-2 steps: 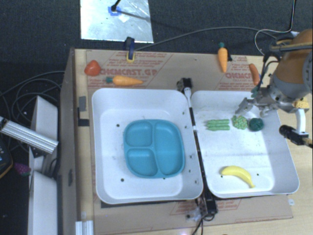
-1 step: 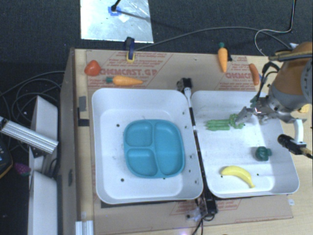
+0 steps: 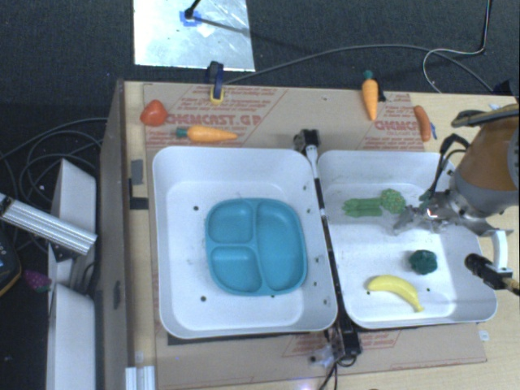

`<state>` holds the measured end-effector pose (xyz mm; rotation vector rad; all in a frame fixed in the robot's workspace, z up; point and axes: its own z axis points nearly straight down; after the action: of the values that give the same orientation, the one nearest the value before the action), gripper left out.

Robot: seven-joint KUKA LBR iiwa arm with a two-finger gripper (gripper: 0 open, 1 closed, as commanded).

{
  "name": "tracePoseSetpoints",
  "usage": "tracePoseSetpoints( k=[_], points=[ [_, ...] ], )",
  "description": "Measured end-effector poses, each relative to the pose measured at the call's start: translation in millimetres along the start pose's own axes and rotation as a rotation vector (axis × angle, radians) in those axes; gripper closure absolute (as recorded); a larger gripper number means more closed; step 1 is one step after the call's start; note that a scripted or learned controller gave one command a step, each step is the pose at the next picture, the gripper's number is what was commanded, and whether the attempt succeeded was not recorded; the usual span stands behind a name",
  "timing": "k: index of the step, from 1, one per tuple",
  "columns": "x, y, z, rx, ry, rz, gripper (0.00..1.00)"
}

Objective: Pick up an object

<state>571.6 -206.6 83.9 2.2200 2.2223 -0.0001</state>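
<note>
Taking the right bin (image 3: 467,307) as the landmark, the left bin (image 3: 179,299) sits beside it and holds a blue divided plate (image 3: 253,246). In the upper part of the right bin lies a green broccoli toy (image 3: 375,204), its long axis running left to right, stem pointing toward the divider. The gripper (image 3: 416,218) hangs just right of the broccoli's head, nearly touching it; whether the jaws are released or clenched I cannot tell, and nothing visibly sits between them. Below it lie a dark green lump (image 3: 422,261) and a yellow banana (image 3: 395,291) near the bin's front wall. Beyond the bin's far wall, on the surface (image 3: 268,112), rest carrots (image 3: 370,96) and a tomato (image 3: 153,113).
</note>
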Motion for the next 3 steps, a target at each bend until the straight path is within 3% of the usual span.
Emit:
tracePoseSetpoints(
  k=[1,2,3],
  points=[
    [32,-58,0,0.000,0.001,0.000,0.00],
    [25,-85,0,-0.001,0.000,0.000,0.00],
    [25,-83,-11,-0.004,0.000,-0.001,1.00]
  ],
)
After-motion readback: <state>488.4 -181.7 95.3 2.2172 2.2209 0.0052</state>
